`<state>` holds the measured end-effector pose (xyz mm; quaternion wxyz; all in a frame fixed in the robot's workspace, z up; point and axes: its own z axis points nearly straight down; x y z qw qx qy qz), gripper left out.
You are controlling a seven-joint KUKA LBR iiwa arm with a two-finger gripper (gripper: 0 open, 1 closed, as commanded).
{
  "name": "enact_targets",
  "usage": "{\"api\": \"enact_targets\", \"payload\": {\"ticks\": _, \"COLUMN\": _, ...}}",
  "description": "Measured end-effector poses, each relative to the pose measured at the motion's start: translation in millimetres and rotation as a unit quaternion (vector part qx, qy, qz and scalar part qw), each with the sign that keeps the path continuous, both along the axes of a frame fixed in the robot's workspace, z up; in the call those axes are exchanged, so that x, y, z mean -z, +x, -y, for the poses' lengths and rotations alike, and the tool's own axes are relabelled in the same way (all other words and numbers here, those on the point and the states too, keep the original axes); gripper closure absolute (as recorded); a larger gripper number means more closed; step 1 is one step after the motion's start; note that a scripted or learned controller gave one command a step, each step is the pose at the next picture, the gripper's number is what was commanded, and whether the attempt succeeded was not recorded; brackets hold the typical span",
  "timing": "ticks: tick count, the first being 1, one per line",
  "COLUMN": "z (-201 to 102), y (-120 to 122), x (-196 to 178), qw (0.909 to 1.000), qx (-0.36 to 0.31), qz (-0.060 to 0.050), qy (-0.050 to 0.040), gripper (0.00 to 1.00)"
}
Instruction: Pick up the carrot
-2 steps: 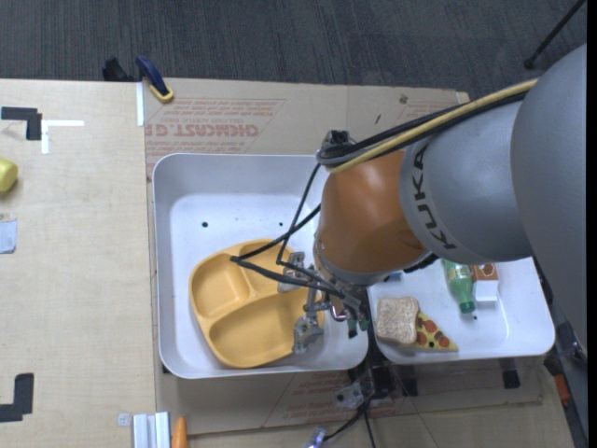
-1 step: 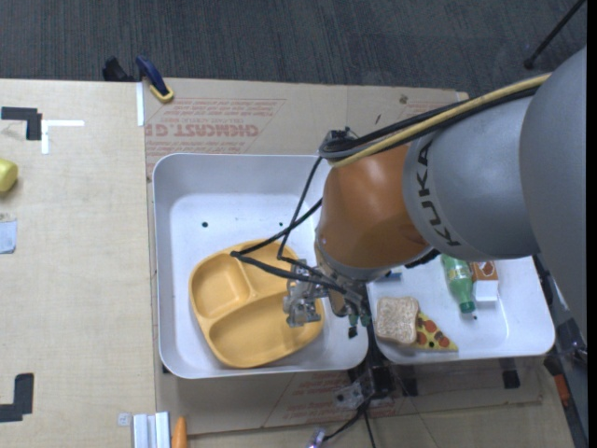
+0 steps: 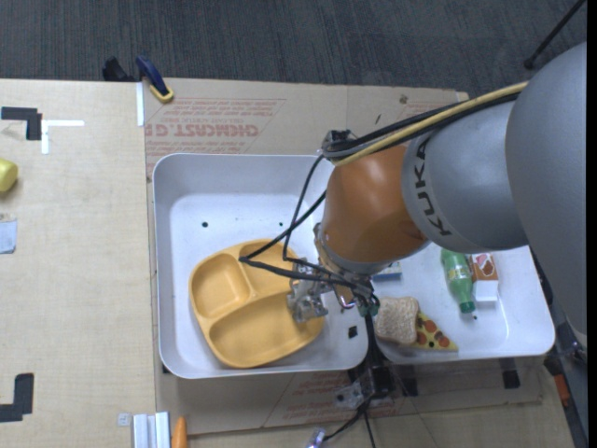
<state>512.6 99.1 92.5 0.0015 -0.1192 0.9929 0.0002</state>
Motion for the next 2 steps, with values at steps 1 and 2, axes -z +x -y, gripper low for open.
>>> {"api": "enact_targets", "payload": {"ticks": 1, "z": -29.9, "y": -10.8, "x": 0.3, "qw": 0.9852, "qx": -0.171, "qz": 0.000, "qy": 0.0001, "gripper": 1.00}}
{"api": "enact_targets", "payload": {"ticks": 2, "z": -29.8, "y": -12.1, "x": -5.9, "qw": 0.9830, "qx": -0.184, "qz": 0.001, "qy": -0.0003, "gripper": 1.00}}
